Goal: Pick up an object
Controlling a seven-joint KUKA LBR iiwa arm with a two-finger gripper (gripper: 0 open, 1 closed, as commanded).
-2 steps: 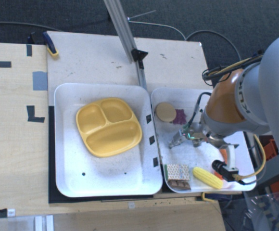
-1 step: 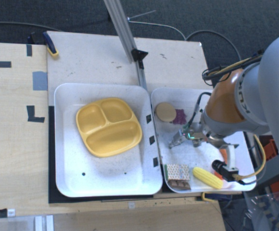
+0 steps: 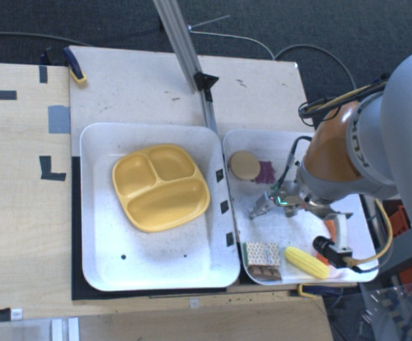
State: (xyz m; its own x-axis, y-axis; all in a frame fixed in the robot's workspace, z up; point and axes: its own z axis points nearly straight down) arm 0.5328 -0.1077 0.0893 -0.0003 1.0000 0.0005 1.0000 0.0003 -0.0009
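Note:
My gripper (image 3: pixel 265 205) hangs low over the middle of the right bin (image 3: pixel 348 272), reaching in from the right. Just up and left of it lies a round tan disc (image 3: pixel 245 165), with a small purple piece (image 3: pixel 266 171) beside it. At the bin's front edge lie a brown checkered block (image 3: pixel 263 256) and a yellow corn cob (image 3: pixel 306 262). Nothing shows in the gripper's grasp.
The left bin (image 3: pixel 96 212) holds a yellow divided plate (image 3: pixel 161 186). A grey metal pole (image 3: pixel 181 38) slants over the back of the bench to the rim between the bins. A blue and yellow clip (image 3: pixel 74 66) lies at the bench's far left corner.

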